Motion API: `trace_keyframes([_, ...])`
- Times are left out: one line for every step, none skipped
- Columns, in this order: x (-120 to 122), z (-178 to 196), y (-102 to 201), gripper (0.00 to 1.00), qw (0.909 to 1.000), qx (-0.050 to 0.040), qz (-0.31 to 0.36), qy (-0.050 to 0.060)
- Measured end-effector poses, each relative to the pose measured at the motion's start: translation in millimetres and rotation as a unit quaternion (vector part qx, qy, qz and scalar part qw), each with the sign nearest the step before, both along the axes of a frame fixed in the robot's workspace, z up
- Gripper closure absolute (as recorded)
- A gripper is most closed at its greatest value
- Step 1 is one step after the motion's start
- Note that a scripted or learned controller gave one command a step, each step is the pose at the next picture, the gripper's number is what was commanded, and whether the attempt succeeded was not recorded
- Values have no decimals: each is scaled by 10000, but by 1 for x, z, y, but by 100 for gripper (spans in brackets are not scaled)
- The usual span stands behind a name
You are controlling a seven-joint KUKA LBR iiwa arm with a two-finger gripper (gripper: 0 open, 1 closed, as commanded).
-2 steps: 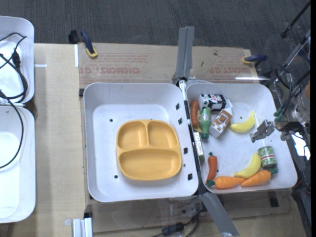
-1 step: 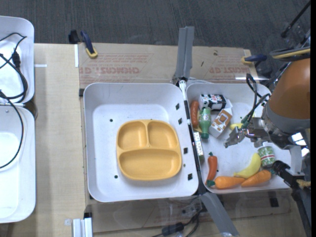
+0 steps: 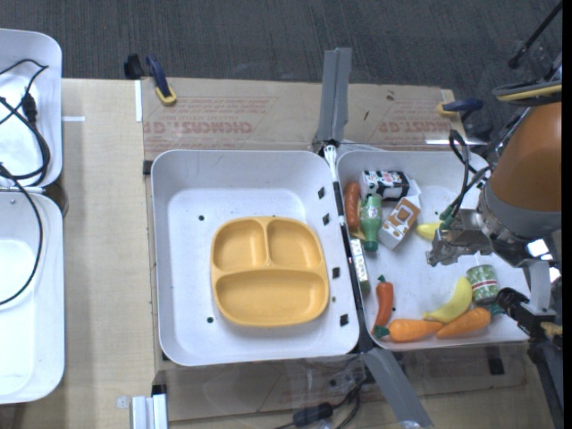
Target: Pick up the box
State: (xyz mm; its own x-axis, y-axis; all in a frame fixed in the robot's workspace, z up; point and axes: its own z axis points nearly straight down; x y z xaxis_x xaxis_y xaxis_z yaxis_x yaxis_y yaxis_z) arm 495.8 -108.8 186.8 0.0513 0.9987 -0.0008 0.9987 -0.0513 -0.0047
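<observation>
A small orange and white box point(image 3: 399, 222) lies tilted in the right bin point(image 3: 414, 280), near its middle. Just behind it, by the bin's far wall, sits a black and white box point(image 3: 386, 184). My gripper point(image 3: 446, 248) hangs over the right side of this bin, to the right of the orange box and a little nearer the front, apart from it. Nothing shows in the gripper. The grey arm with its orange band point(image 3: 536, 155) comes in from the right.
Beside the boxes lie a green bottle point(image 3: 370, 222) and a red sausage point(image 3: 352, 206). A yellow piece point(image 3: 427, 231), a green can point(image 3: 483, 284), a banana point(image 3: 454, 302) and carrots point(image 3: 416, 330) sit near the gripper and front wall. The left bin point(image 3: 179, 239) holds a yellow divided plate point(image 3: 269, 271).
</observation>
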Motion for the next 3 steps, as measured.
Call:
trace_keyframes([0,0,0,0,10000,0,1,1])
trace_keyframes([62,-58,-1,0,9995,-1,-309,-2])
trace_keyframes([155,-65,-26,0,10000,-4,72,-16])
